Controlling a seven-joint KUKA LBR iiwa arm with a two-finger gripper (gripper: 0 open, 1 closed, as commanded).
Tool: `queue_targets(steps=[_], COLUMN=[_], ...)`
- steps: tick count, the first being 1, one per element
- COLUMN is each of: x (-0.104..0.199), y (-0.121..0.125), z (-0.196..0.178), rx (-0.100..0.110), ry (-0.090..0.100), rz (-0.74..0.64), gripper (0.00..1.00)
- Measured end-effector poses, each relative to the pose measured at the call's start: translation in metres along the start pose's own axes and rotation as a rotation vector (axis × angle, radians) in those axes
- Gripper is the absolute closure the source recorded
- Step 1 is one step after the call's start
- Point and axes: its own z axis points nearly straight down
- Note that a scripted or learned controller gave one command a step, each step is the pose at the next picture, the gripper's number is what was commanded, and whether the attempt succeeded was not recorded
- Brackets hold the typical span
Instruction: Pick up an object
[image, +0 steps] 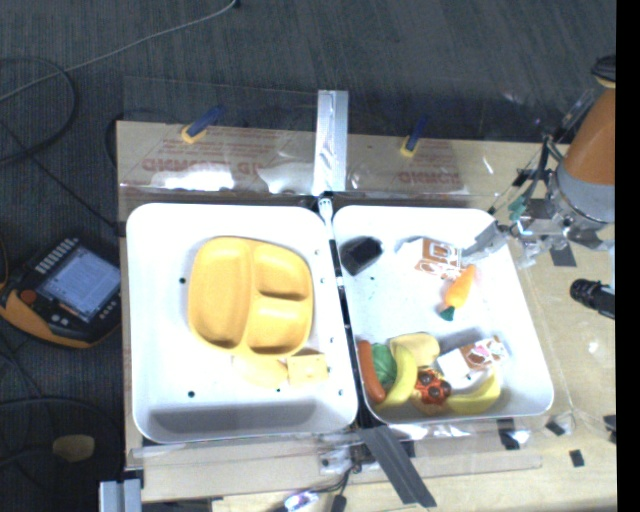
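My gripper (482, 243) reaches in over the far right corner of the right bin (520, 300), its tip just right of a small white and brown patterned packet (436, 256). An orange toy carrot (458, 290) lies just below the tip, apart from it. A black lump (358, 253) sits at the bin's far left. Along the near wall are piled a red toy (370, 368), a yellow banana (405, 372), a white box with red print (470, 360) and a small dark red piece (430, 385). I see nothing held in the gripper.
The left bin (160, 300) holds a yellow divided tray (250, 295) and a pale yellow block (305, 368). A divider rail (340, 300) runs between the bins. An orange-edged handheld pendant (65, 290) lies on the floor at the left.
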Motion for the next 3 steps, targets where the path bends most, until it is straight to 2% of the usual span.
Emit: queue_targets(steps=[1, 2, 3], x=[0.009, 0.02, 0.02], y=[0.037, -0.003, -0.003], z=[0.115, 0.13, 0.124], rx=[-0.001, -0.02, -0.018], ry=[-0.002, -0.009, -0.006], rz=[-0.045, -0.013, -0.011], gripper=[0.0, 0.0, 1.0])
